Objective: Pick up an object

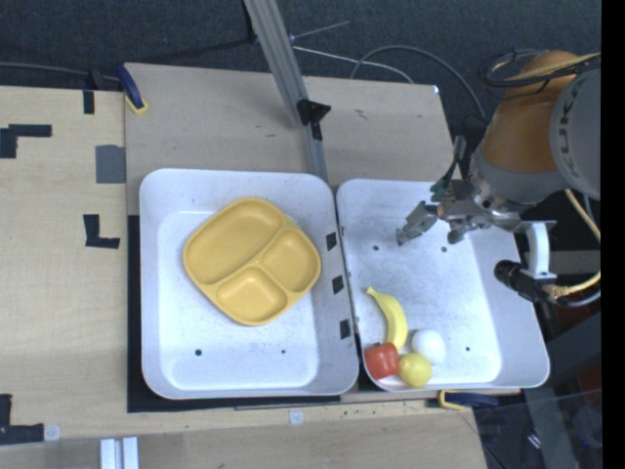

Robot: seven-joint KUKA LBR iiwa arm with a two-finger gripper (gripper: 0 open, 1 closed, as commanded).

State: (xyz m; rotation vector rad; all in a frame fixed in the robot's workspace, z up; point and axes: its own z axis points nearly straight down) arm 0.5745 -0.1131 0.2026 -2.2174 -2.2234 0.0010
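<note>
Camera view, left to right: the left bin (161, 291) carries a yellow divided plate (252, 260), stiff-looking and glossy, its raised rim the only real place to pinch it. In the right bin (488, 301), four small pieces crowd the near left corner: a banana (390, 316), a red piece (382, 360), a yellow ball (415, 369) and a white ball (428, 343), all touching or just beside one another. They look like light, hard, smooth toy food, likely to slip or roll; the banana, judged easiest, should be taken across its narrow middle. The gripper (418, 223) hangs over the right bin's far part, well apart from the pile, fingers spread with nothing between them. No brand, label or legible writing can be made out anywhere.
</note>
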